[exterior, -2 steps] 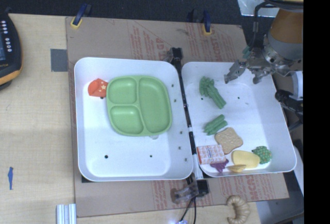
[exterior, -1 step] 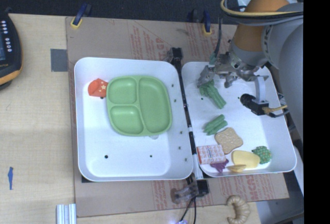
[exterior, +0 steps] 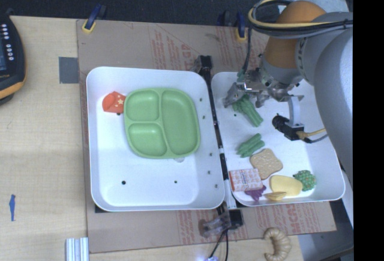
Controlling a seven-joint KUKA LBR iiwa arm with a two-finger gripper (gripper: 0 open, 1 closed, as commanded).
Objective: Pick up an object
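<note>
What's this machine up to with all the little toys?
A grey robot arm reaches into the right bin, its gripper low over a green toy vegetable at the far end. More play food lies nearer: a toast slice, a cheese wedge. The left bin holds a green divided plate.

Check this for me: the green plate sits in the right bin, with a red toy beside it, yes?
Not quite. The camera view shows the green plate in the left bin, not the right one. The red toy beside it is correct.
</note>
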